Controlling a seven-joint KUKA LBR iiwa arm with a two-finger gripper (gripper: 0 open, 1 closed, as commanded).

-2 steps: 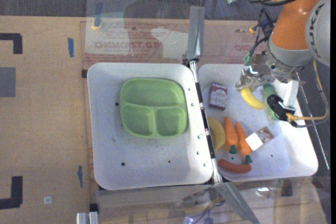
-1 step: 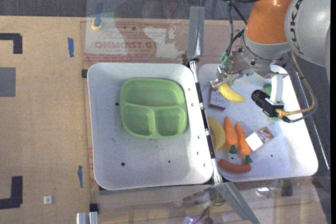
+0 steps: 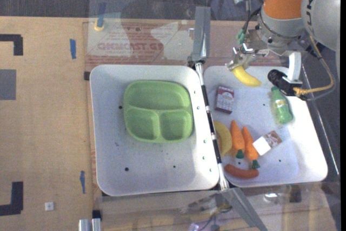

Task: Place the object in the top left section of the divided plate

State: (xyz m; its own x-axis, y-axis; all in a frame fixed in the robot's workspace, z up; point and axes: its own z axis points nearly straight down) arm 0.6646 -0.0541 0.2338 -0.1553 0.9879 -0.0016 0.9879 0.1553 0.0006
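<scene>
Gripper point(image 3: 241, 62) clamped on one banana point(image 3: 247, 77); two carrots point(image 3: 243, 142), one bottle point(image 3: 280, 107), one plate point(image 3: 158, 111), two bins point(image 3: 108, 165).

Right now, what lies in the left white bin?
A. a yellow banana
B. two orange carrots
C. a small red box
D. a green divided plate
D: the green divided plate sits alone in the left white bin, while the carrots, banana and red box all lie in the right bin.
</scene>
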